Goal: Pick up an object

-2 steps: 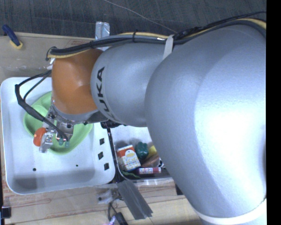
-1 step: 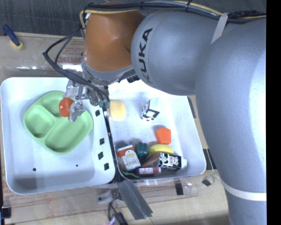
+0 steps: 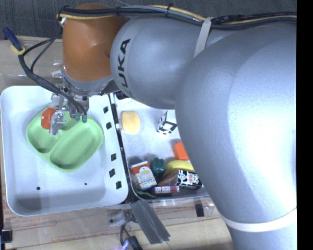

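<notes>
1. The grey arm [image 3: 208,87] fills the right and top of the view, its orange band [image 3: 88,40] sitting above the left bin [image 3: 15,155].
2. The gripper [image 3: 60,120] hangs over the far left part of that bin, just above a green dish [image 3: 68,139].
3. The dish has two hollows and lies tilted across the bin floor, its long side running from upper left to lower right.
4. A small orange piece [image 3: 48,117] shows at the dish's upper left hollow, right beside the gripper's metal parts. Whether it touches them I cannot tell.
5. From here I cannot tell whether the gripper is spread or clenched, or whether anything sits in it; its tip is a tangle of metal and green.
6. Black cables [image 3: 31,66] loop from the wrist out over the bench's far left corner.
7. In the right bin [image 3: 146,108], a pale yellow block [image 3: 130,122] lies near the dividing wall, with a small black-and-white item [image 3: 166,125] beside it.
8. Nearer the front of that bin sit an orange carton [image 3: 143,175], a dark green thing [image 3: 157,165], a yellow banana shape [image 3: 180,165], an orange piece [image 3: 180,150] and a black-and-white box [image 3: 188,179], all crowded together against the arm's bulk.
</notes>
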Action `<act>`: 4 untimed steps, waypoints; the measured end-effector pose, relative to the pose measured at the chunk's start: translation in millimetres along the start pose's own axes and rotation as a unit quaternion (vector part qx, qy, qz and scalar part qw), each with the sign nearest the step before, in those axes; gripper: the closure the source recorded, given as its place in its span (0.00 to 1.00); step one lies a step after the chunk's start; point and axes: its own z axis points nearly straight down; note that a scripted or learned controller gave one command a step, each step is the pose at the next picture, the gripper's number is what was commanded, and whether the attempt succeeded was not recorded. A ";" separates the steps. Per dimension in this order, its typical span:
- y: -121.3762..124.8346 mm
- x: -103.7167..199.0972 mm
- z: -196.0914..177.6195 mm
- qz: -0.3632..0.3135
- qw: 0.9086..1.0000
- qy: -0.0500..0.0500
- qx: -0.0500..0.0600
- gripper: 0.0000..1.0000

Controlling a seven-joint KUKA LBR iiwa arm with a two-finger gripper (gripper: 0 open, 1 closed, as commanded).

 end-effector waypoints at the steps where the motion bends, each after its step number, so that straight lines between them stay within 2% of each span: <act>1: -6.6 45.6 15.1 -0.233 0.973 0.002 0.000 1.00; 2: -97.0 3.8 -26.0 -0.297 0.955 -0.001 0.001 1.00; 3: -45.4 52.9 15.0 -0.342 0.940 0.001 0.000 1.00; 4: 13.3 80.7 -42.3 -0.320 0.947 -0.002 -0.001 1.00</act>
